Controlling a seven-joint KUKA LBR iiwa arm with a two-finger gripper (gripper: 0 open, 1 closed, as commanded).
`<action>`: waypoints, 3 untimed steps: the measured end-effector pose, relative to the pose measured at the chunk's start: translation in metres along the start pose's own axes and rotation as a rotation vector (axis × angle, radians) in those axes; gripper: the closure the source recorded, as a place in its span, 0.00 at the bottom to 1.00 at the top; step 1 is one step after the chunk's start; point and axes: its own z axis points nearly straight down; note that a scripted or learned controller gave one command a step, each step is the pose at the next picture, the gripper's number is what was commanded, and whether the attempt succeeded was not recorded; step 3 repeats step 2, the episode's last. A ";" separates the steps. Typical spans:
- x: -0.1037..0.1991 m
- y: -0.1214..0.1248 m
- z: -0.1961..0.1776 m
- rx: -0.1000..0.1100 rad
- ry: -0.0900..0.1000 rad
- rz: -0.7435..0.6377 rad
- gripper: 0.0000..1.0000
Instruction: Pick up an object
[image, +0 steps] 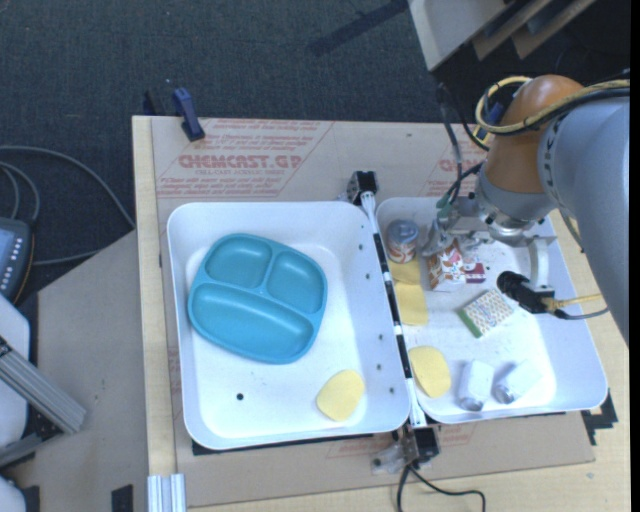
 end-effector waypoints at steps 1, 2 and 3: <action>0.054 -0.004 -0.085 0.009 0.009 -0.002 1.00; 0.118 0.000 -0.084 0.010 0.009 -0.001 1.00; 0.118 0.000 -0.084 0.010 0.009 -0.001 1.00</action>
